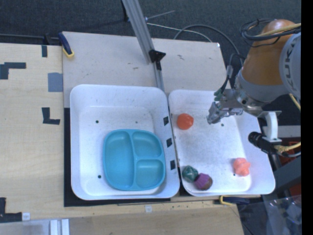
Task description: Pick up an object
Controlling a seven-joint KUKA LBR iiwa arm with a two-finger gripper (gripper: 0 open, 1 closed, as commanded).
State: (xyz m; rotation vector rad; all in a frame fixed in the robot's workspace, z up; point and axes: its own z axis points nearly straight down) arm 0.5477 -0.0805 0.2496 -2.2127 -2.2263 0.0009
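The right white bin [195, 102] holds several small objects. An orange ball [184, 122] lies near its left wall. A pink lump [241, 166] rests at the front right. A dark green object [190, 173] and a purple one [203, 181] sit together at the front left. My gripper [215, 116] hangs over the upper right part of this bin, about a hand's width right of the orange ball, with nothing seen between its fingers.
The left white bin [83, 102] contains a blue divided plate [133, 159]. A slanted metal pole [139, 21] crosses the bench behind the bins. A black cable [195, 31] lies on the bench top. The grey and orange arm [269, 67] overhangs the right bin's far right side.
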